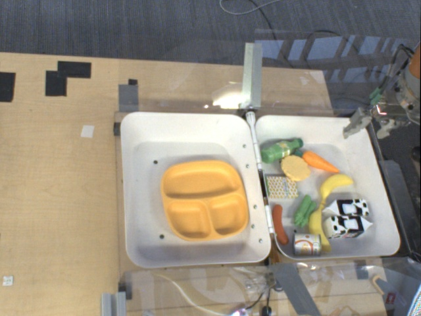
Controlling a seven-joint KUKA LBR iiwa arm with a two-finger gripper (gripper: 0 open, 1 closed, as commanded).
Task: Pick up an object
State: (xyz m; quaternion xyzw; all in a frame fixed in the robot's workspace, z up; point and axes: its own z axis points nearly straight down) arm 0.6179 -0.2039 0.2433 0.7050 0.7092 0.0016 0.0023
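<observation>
- Hovering at the far right corner of the right bin (388,242), the gripper (368,122) is above the rim, well apart from the objects; this looks like the approach step, with nothing picked yet.
- Its fingers (353,125) seem spread a little, and nothing is between them, so it holds no object.
- The candidates all lie in the right bin: a green bottle (281,149), a carrot (320,162), a round yellow cracker (295,168), a banana (334,185), a black-and-white carton (350,218), a red sausage (280,224) and a small can (306,244).
- The left bin (131,196) bears an orange divided plate (204,199).
- I judge the next move must bring the gripper down over one object; the carrot is near and lies rather free, while the banana touches the carton.
</observation>
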